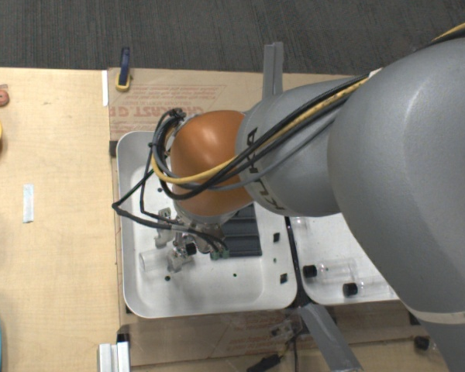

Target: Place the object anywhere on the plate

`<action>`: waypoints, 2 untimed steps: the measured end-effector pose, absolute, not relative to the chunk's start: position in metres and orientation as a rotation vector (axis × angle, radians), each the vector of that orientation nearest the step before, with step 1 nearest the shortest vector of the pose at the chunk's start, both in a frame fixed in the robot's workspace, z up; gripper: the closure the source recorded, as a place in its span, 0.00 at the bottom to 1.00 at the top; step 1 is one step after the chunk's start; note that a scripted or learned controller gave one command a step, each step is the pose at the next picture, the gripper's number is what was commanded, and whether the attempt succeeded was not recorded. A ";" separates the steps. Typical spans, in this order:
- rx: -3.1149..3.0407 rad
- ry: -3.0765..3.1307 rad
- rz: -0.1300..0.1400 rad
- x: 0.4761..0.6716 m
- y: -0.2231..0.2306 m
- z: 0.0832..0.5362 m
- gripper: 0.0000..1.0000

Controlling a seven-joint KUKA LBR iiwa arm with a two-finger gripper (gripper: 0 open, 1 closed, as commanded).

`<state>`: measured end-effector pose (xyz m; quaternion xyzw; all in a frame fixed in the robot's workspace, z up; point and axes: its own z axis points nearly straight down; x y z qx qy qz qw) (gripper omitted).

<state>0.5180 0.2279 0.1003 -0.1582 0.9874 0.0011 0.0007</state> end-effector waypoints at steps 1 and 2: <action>-0.345 3.120 0.000 0.569 0.152 0.204 1.00; -0.345 3.120 0.000 0.569 0.152 0.204 0.00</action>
